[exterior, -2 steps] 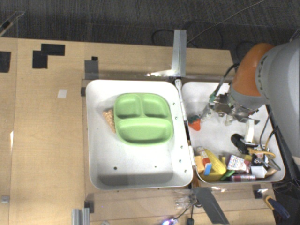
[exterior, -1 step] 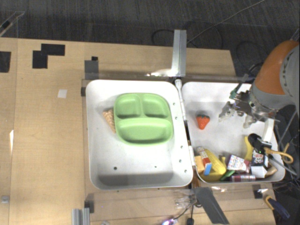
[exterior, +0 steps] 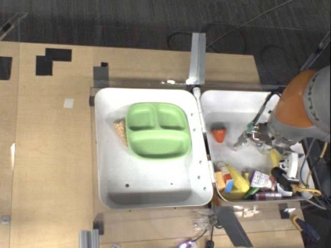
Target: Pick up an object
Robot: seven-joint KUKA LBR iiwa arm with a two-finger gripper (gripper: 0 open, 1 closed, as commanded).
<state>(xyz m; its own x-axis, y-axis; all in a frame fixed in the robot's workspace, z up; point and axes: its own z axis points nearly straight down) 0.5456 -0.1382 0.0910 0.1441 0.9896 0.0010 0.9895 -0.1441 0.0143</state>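
Over the right bin (exterior: 232,99), the grey arm (exterior: 310,107) reaches in from the right edge, its orange band sitting above the wrist, and the gripper (exterior: 247,138) hangs low above the bin's bare white floor, pointing toward the middle wall. Whether the pincer is apart or together I cannot tell, as the tip is small and blurred against the white; nothing is visibly clamped in it. Just left of the gripper, apart from it, a small orange-red object (exterior: 220,134) lies on the bin floor near the dividing wall. Along the near edge of the same bin a clutter of things is heaped together: a yellow corn-shaped toy (exterior: 239,180), a small blue-and-orange block (exterior: 226,182) beside it, a pink printed packet (exterior: 260,180), and a dark marker-like item (exterior: 271,195) lying flat at the rim. In the left bin (exterior: 111,149) a green sectioned tray (exterior: 156,129) rests toward the far side, with a tan, speckled piece (exterior: 120,132) partly tucked under its left edge.
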